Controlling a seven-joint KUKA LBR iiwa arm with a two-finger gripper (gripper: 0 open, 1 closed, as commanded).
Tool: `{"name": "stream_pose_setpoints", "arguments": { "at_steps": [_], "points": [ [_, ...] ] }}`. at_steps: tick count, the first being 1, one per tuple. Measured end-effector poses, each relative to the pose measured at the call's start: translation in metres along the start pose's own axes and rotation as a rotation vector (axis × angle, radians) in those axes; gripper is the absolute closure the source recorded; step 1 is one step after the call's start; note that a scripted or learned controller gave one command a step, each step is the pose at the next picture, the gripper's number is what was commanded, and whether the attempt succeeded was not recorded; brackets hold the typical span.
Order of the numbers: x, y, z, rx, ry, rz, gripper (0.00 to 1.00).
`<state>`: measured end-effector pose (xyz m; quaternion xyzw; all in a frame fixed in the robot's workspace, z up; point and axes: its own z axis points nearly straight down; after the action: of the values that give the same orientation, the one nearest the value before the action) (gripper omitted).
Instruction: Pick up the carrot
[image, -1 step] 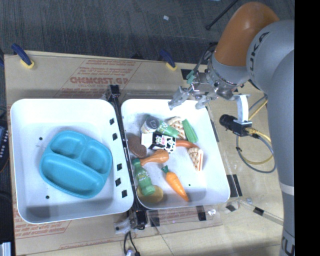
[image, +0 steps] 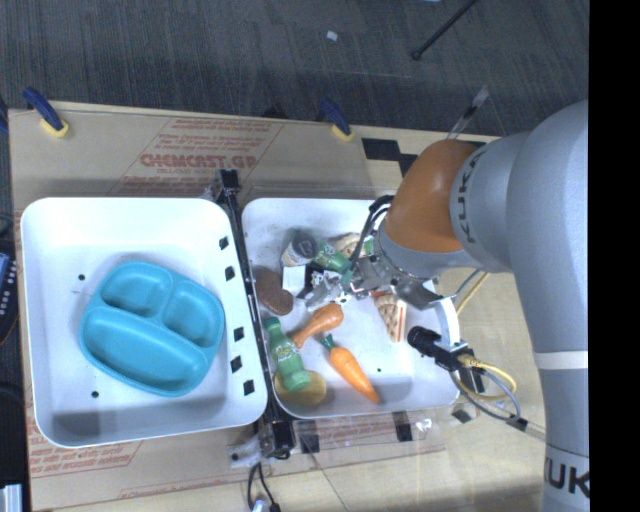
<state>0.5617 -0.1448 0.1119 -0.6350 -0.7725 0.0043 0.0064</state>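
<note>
An orange carrot (image: 352, 369) with a small green top lies in the right bin (image: 262, 222), pointing toward the front right corner. A second orange, carrot-like piece (image: 318, 324) lies just left of and above it, tilted. My gripper (image: 333, 283) hangs low over the middle of the right bin, just above that second orange piece and apart from the carrot near the front. The arm's orange band (image: 432, 200) and grey body cover the bin's right side.
A green bottle (image: 288, 356), a yellowish round item (image: 306, 391) and a brown oval item (image: 274, 293) lie along the right bin's left wall. A dark can (image: 303, 243) sits at the back. The left bin (image: 50, 230) holds a blue divided tray (image: 150, 326).
</note>
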Motion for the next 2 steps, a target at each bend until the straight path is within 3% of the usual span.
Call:
{"name": "stream_pose_setpoints", "arguments": {
  "at_steps": [1, 2],
  "points": [
    [0.03, -0.045, 0.022, -0.006, -0.003, -0.066, 0.0],
    [0.029, -0.045, 0.012, -0.004, -0.005, -0.077, 1.0]
  ]
}}
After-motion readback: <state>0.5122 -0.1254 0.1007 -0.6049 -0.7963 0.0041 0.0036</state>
